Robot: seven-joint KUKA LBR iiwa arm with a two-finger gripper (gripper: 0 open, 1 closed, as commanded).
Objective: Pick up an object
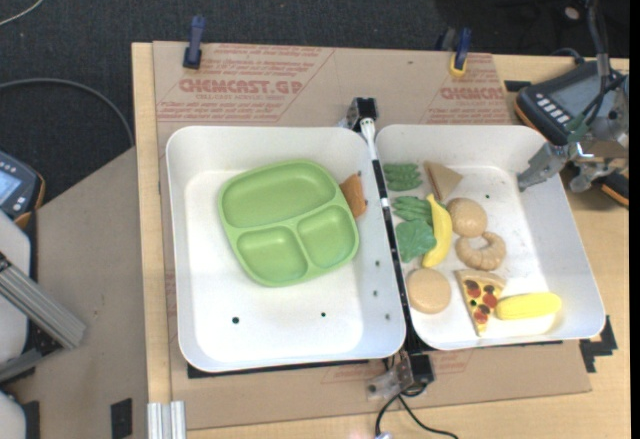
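The right bin holds toy food: two green leaves, a yellow banana, a tan wedge, a round beige piece, a croissant, a round bun, a pizza slice and a yellow lemon-like piece. My gripper hangs over the bin's far right corner, above and to the right of the food, touching none of it. Nothing shows in its grasp.
The left bin carries a green divided plate, with a small orange-brown piece against the plate's right side. A black divider strip runs between the bins. Clamps hold the cardboard at the back.
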